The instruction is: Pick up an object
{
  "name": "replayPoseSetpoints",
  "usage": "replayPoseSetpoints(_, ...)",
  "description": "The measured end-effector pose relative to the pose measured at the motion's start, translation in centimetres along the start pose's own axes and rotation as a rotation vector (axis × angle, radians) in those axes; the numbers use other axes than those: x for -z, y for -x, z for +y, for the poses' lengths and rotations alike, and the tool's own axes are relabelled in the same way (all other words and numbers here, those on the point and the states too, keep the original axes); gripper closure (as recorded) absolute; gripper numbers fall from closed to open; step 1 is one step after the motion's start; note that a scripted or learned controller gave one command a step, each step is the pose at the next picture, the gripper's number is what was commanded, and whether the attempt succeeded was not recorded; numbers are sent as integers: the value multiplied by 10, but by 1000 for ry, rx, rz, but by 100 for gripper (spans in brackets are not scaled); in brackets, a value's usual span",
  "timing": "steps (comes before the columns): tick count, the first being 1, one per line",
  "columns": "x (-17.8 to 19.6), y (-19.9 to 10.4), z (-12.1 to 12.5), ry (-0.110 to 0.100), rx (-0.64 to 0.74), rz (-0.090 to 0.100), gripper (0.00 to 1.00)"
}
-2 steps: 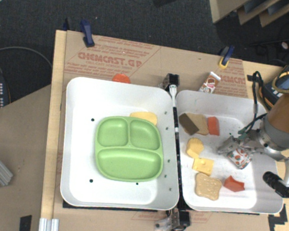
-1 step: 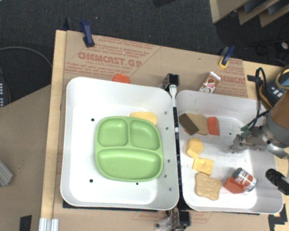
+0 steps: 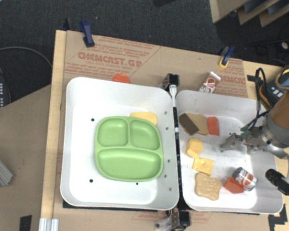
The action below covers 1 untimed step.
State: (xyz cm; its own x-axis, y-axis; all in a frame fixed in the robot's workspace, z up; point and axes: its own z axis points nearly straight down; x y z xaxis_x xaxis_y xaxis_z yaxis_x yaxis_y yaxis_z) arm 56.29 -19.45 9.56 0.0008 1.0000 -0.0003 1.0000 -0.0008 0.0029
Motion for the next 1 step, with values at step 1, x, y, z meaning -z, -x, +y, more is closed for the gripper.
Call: replayPoseSetpoints(1, 66, 15, 110, 14, 6, -6, 0)
